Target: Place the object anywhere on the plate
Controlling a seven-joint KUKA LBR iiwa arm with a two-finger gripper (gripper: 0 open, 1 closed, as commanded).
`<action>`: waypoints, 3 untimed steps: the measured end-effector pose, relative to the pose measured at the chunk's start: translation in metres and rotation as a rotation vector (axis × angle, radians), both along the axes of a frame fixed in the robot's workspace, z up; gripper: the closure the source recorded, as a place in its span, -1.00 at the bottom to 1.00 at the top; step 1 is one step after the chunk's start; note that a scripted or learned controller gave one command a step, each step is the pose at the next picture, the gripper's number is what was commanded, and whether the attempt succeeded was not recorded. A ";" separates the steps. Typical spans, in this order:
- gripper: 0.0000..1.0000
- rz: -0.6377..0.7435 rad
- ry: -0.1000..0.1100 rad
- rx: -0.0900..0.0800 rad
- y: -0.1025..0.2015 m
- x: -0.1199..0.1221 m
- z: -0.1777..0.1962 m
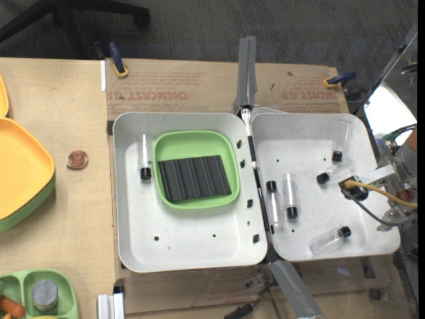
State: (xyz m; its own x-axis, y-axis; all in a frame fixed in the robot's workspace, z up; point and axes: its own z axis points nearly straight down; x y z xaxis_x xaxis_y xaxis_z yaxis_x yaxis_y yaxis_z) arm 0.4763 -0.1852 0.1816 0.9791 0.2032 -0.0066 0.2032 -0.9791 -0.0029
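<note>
Camera view, from above: the green plate (196,171) sits in the left bin (133,238) with a dark ribbed block (193,178) lying on it. Clear vials with black caps lie scattered in the right bin (305,138). At the right edge, what seems the gripper (392,191) hovers; its state I cannot tell.

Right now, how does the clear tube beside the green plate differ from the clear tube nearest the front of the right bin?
The clear black-capped tube beside the green plate lies in the left bin, straight front to back. The clear black-capped tube at the right bin's front lies slanted. Both are transparent with black caps, lying flat.
</note>
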 end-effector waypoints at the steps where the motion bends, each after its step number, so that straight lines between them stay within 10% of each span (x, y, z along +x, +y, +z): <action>1: -1.00 0.000 -0.001 0.000 0.026 0.001 0.000; 2: -1.00 0.000 -0.002 -0.002 -0.016 0.001 0.083; 3: -1.00 -0.006 0.000 0.000 -0.037 0.000 -0.001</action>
State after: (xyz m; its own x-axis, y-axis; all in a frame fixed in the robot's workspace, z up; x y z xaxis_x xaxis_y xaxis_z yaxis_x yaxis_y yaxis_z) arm 0.4761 -0.2224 0.1802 0.9803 0.1975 -0.0063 0.1975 -0.9803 -0.0033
